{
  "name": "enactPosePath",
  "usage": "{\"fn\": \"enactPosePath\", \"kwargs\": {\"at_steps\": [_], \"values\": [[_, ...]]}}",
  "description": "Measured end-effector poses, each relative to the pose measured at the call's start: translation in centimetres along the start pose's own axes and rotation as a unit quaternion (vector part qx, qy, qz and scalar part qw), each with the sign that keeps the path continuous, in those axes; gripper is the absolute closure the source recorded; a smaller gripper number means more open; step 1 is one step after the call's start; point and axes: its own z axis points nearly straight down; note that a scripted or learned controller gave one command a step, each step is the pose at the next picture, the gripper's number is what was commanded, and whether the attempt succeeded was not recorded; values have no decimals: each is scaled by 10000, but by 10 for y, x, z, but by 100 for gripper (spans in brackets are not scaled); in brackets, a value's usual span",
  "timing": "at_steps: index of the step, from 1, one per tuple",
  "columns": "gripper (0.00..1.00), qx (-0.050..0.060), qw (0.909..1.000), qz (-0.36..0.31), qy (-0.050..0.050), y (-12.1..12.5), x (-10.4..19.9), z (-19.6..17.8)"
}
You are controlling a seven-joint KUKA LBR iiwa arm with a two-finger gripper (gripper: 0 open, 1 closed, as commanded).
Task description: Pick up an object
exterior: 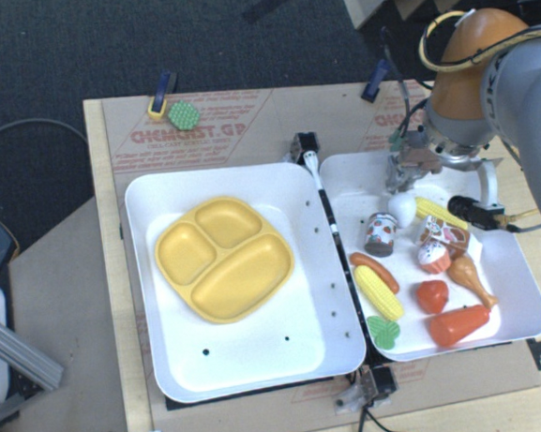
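Gripper (401,178): at the far end of the right bin (510,265); whether wide or narrow cannot be told, and nothing shows held.

White egg (403,208): just below the gripper, near it.

Brown can (380,234): below, slightly left.

Yellow bar (440,215) and white-red toy (435,247): below right.

Drumstick (471,280), tomato (432,296), carrot (459,325): further down, right.

Hot dog (374,272), corn (378,293), green piece (385,330): further down, left.

Left bin (170,360): well left; holds a yellow divided plate (222,258).

plate (223,258) in left bin (155,296), toys in right bin (516,278)
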Motion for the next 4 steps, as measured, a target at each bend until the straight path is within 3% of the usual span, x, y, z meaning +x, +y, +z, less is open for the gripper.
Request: {"fn": "enactPosePath", "kwargs": {"at_steps": [1,2,3,4], "values": [[100,-21,10000,-35,22,-34,73,-88],[100,41,10000,-48,35,-62,165,-81],[100,-18,10000,-54,39,-90,253,-156],[100,28,10000,-35,23,-129,298,-172]]}}
